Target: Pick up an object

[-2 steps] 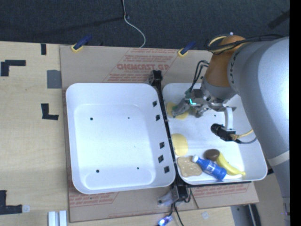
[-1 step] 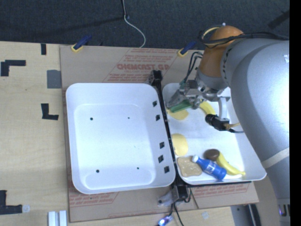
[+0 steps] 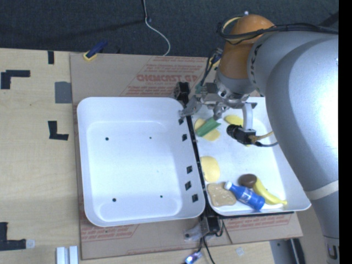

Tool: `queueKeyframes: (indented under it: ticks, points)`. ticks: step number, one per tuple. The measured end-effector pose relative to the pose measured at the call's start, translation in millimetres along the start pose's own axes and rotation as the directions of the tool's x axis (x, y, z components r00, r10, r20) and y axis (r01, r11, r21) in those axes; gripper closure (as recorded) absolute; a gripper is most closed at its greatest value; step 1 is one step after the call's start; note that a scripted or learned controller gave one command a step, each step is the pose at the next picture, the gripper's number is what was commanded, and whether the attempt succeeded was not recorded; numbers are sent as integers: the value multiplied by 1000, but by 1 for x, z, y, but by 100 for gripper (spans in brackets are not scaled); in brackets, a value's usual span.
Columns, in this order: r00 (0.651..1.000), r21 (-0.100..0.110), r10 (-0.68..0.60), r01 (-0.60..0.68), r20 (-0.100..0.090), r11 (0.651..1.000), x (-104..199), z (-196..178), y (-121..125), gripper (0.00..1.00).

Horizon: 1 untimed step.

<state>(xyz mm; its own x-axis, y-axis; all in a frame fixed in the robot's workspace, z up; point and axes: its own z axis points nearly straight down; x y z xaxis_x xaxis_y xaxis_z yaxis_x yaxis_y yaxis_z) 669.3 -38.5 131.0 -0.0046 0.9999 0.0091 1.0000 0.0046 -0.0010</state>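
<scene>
My gripper (image 3: 203, 114) hangs over the far left corner of the right bin (image 3: 286, 164), close to the wall between the two bins. Its fingers stand apart with nothing between them. Just below it lies a green object (image 3: 207, 127) resting on a small yellow piece (image 3: 212, 135). Another yellow piece (image 3: 234, 120) lies to the right of the gripper. Nearer the front are a round yellow fruit (image 3: 209, 168), a blue bottle (image 3: 245, 196), a brown round thing (image 3: 248, 180), a banana (image 3: 268, 195) and a tan pad (image 3: 220, 196).
The left bin (image 3: 88, 147) stands beside the right one, with black clips along the shared wall (image 3: 190, 164). Both bins rest on a cardboard sheet (image 3: 154, 76). The big grey arm covers the right side of the view.
</scene>
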Motion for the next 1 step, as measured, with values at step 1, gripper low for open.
queueKeyframes:
  ticks: [1]
  points:
    - [1000, -3, -8, 8, 5, 1000, 122, -56, -30, 0]
